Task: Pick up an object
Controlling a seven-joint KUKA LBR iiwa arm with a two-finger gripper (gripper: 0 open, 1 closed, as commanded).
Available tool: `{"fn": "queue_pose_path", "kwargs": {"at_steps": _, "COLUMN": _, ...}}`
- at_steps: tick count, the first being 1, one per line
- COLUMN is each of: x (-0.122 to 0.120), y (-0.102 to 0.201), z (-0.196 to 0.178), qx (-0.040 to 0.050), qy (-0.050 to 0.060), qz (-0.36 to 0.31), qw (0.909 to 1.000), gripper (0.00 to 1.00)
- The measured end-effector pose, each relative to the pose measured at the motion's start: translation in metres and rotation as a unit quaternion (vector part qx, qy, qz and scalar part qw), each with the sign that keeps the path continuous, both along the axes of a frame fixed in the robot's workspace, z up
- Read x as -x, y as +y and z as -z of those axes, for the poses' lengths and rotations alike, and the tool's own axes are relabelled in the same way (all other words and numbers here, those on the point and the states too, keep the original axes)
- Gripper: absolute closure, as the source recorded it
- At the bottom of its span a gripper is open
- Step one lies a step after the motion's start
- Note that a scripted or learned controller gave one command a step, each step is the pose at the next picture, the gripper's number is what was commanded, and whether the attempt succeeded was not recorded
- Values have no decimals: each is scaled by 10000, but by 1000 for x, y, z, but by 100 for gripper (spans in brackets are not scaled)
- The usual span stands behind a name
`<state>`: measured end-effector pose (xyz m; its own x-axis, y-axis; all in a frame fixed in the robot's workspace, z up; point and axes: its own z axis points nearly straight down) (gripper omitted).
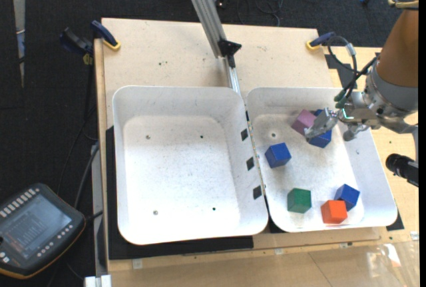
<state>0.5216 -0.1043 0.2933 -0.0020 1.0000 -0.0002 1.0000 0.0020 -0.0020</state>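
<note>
We see our gripper point(318, 130) low in the right bin point(373, 212), beside a pink block point(304, 120) and over a blue block point(322, 139). Whether the jaws are spread or pinching, we cannot tell.

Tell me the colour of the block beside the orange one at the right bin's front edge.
Blue, in the camera view.

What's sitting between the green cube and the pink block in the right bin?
In the camera view, a blue cube lies roughly between the green cube and the pink block; bare white bin floor fills the remaining stretch.
</note>
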Motion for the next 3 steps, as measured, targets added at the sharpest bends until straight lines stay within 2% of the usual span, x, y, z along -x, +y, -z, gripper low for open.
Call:
{"fn": "queue_pose_path", "kwargs": {"at_steps": 1, "x": 0, "y": 0, "z": -2, "qx": 1, "qy": -16, "qz": 8, "qw": 10000, "gripper": 0}}
{"fn": "queue_pose_path", "kwargs": {"at_steps": 3, "x": -4, "y": -8, "z": 121, "qx": -3, "qy": 20, "qz": 19, "qw": 10000, "gripper": 0}}
